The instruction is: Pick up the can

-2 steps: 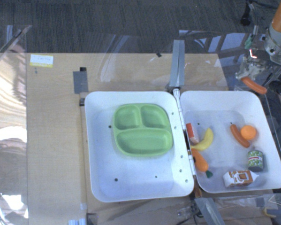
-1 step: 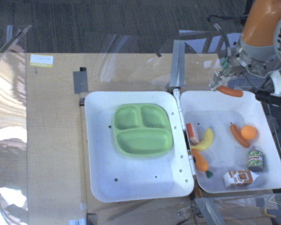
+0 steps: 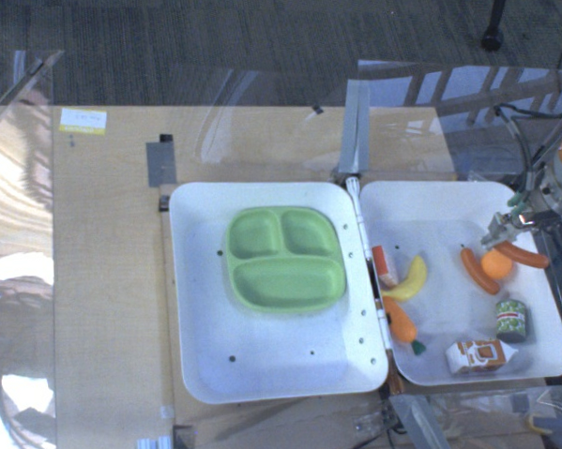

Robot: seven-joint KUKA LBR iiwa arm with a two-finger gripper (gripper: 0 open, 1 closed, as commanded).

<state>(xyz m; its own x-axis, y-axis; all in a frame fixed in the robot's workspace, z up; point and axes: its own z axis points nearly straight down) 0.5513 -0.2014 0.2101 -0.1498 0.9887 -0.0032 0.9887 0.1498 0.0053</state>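
Observation:
The can (image 3: 511, 319) is small and dark green with a red-and-white label. It stands in the right bin (image 3: 431, 211), near its front right corner. My gripper (image 3: 510, 223) hangs over the bin's right side, well behind the can and just above an orange (image 3: 496, 265). Its fingers are open with nothing between them.
A brown-and-white carton (image 3: 478, 355) lies just left of and in front of the can. A red sausage (image 3: 529, 255) and an orange-red pepper (image 3: 477, 271) flank the orange. A banana (image 3: 409, 280), a carrot (image 3: 402, 323) and a small tube (image 3: 381, 264) lie by the bin's left wall. The left bin (image 3: 269, 360) holds a green divided plate (image 3: 285, 259).

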